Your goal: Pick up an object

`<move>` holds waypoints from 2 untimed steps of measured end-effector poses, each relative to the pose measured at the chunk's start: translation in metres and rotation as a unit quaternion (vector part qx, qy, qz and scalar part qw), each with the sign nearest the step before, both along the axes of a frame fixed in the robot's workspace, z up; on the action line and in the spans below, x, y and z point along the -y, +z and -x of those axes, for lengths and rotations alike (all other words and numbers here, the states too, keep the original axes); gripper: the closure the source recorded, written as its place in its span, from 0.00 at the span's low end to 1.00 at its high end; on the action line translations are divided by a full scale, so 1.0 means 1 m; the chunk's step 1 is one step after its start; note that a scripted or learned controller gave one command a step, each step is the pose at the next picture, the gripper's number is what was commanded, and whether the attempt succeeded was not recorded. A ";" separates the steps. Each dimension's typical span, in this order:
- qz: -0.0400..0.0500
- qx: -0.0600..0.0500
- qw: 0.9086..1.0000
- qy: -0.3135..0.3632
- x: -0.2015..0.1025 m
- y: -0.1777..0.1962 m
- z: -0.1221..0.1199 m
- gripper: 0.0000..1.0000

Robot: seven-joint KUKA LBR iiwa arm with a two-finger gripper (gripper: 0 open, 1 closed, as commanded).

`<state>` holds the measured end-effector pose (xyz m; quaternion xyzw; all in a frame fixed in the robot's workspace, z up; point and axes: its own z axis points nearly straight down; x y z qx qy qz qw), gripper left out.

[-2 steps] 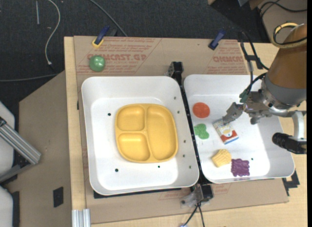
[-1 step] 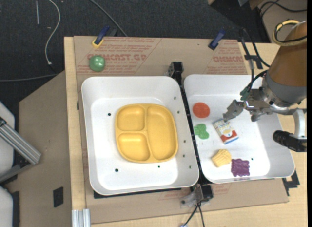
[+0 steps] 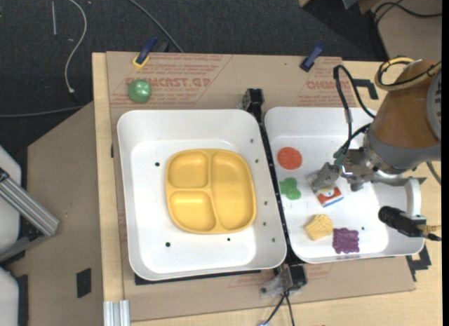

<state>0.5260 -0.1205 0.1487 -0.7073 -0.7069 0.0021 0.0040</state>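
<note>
Left bin [image 3: 140, 177] holds a yellow tray [image 3: 210, 190]; right bin [image 3: 309, 123] holds small toys under the gripper [image 3: 327, 181]

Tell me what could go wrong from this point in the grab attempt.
The pincer sits low over the red-and-white block, with the green toy and orange disc near it: it may nudge a neighbour or close off-centre. The cable looping above the right bin could snag as the arm moves.
</note>
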 end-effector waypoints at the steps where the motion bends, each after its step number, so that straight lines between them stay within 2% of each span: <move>1: 0.001 0.004 1.000 0.000 -0.004 -0.060 -0.004 0.00; 2: 0.003 0.007 1.000 -0.001 -0.002 -0.060 -0.006 0.00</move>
